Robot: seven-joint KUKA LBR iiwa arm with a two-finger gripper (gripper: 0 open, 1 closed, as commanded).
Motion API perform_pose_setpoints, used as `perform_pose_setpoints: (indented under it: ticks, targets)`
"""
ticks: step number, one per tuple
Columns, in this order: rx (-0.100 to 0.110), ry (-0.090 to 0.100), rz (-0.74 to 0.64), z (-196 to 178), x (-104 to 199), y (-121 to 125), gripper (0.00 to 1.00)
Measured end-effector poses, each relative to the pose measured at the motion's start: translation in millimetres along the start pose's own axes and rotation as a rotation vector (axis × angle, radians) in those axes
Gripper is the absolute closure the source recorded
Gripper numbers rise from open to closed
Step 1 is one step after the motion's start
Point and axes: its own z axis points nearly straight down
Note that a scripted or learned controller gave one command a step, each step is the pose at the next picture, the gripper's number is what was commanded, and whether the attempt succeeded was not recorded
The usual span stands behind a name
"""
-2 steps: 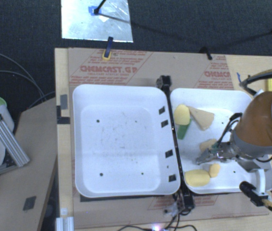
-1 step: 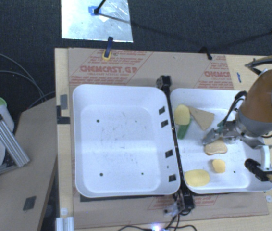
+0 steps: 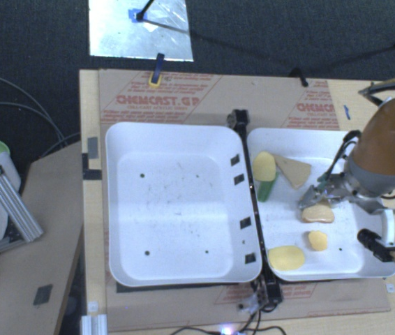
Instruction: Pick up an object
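My gripper point(image 3: 314, 196) hangs low in the right bin point(image 3: 292, 138), right above a pale tan oval piece point(image 3: 318, 214). The arm's grey and orange wrist point(image 3: 387, 149) reaches in from the right. Beside it lie a tan wedge point(image 3: 294, 169), a yellow rounded piece point(image 3: 264, 165) with a green piece point(image 3: 265, 188) below it, a small yellow lump point(image 3: 317, 240), and a flat yellow oval point(image 3: 286, 258) near the front wall. Nothing shows between the fingers.
The left bin point(image 3: 176, 204) sits beside the right one, parted by a black hinge strip point(image 3: 250, 187). Both rest on a cardboard sheet point(image 3: 183, 96). A metal plate point(image 3: 140, 18) lies behind the bench and an aluminium frame point(image 3: 2, 194) stands at the left.
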Motion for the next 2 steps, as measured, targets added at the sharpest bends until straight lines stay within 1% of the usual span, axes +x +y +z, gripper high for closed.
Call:
perform_pose_setpoints:
  ticks: [1,2]
  targets:
    - [-0.002,0.004,-0.007,-93,84,-19,1.00]
    - [-0.005,0.004,-0.009,-177,159,1,1.00]
